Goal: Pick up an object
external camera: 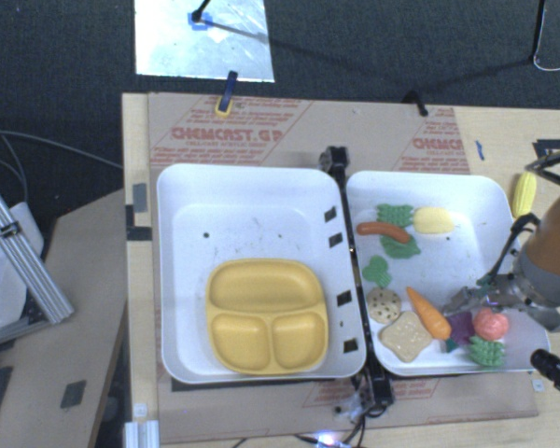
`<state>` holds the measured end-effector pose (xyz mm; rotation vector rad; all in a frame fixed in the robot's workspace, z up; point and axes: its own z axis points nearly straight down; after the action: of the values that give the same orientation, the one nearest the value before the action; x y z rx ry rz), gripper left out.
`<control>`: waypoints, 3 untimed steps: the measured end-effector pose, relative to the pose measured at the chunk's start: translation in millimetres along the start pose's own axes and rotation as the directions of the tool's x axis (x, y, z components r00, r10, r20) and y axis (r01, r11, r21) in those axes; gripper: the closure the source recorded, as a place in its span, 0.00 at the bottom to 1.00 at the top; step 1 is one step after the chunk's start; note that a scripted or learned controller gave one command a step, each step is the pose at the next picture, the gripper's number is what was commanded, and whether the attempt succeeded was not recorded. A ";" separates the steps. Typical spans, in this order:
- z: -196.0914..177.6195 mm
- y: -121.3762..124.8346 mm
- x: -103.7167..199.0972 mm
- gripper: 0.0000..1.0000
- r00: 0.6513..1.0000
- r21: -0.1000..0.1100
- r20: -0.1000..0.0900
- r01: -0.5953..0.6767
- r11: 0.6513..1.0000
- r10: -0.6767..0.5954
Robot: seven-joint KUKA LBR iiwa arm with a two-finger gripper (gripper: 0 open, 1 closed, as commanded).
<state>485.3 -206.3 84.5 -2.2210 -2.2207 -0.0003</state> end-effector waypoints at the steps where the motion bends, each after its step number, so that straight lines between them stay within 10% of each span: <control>1: -10.6 2.6 -0.4 1.00 1.000 -0.005 0.002 0.000 1.000 0.000; 2: 0.1 58.4 18.3 1.00 1.000 -0.006 0.002 0.008 1.000 -0.008; 3: -10.6 56.3 16.9 1.00 1.000 -0.005 0.002 0.005 1.000 -0.005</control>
<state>541.6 -189.4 95.0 -2.2189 -2.2290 -0.0037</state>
